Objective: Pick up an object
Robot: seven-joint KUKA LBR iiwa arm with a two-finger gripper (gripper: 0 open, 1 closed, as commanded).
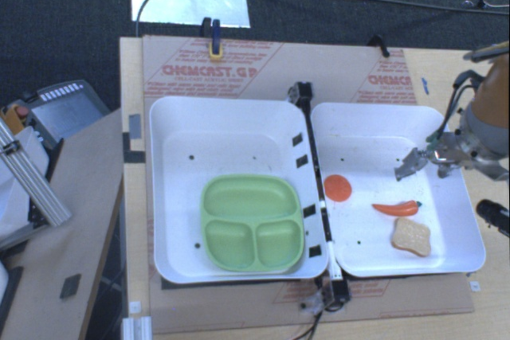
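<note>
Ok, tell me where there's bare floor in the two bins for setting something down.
Left bin: bare behind the green divided plate, toward the far wall. Right bin: bare along the far wall and behind the orange disc. Crowded at its near right, around the chili pepper, toast and gripper.

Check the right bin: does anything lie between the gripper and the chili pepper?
Nothing visible does. The gripper hangs above bare bin floor, with the chili just below it in the view. The orange disc and bread lie off to the sides.
</note>
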